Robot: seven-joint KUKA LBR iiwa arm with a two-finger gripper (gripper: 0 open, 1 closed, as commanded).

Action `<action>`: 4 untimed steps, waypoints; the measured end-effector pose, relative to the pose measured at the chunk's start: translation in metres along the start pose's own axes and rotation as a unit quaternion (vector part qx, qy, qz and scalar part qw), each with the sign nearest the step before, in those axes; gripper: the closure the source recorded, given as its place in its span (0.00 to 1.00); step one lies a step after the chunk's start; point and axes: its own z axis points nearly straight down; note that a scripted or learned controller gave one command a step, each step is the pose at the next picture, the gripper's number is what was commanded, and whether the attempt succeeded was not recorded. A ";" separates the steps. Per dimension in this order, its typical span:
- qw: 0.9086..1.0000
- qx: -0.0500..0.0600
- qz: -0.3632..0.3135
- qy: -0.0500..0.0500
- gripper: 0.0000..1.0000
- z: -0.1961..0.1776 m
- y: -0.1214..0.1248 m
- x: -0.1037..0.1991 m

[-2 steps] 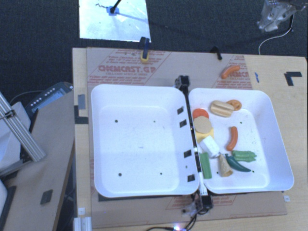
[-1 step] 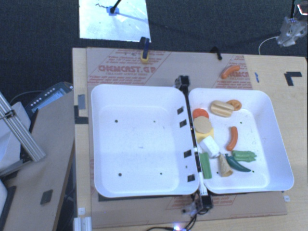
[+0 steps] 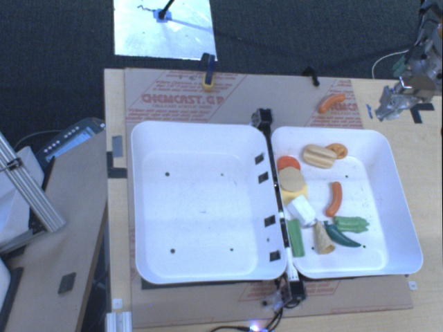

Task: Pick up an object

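Observation:
My gripper (image 3: 389,109) hangs at the far right, above the bench beyond the right bin's (image 3: 394,185) back right corner. Nothing shows between its fingers. The right bin holds toy foods: a tan bun (image 3: 318,155), an orange slice (image 3: 337,149), a red tomato piece (image 3: 288,163), a beige round (image 3: 291,179), a red sausage (image 3: 335,198), a white block (image 3: 302,208), a green stick (image 3: 295,237), a green pepper (image 3: 351,223), a dark green chili (image 3: 342,236) and a tan cone (image 3: 322,239). The left bin (image 3: 149,254) is bare white.
An orange sausage (image 3: 331,103) lies on the cardboard behind the right bin, left of the gripper. A yellow and blue clamp (image 3: 208,71) stands at the back edge. A black divider with clips (image 3: 270,185) runs between the bins. A metal sheet (image 3: 163,19) lies beyond the bench.

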 end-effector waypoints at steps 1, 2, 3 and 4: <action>1.000 -0.003 -0.001 -0.001 1.00 0.075 -0.003 -0.001; 1.000 -0.005 -0.004 0.000 1.00 0.108 -0.010 0.033; 1.000 -0.006 -0.005 -0.001 1.00 0.144 0.002 0.088; 1.000 -0.016 -0.006 0.000 1.00 -0.054 -0.009 0.144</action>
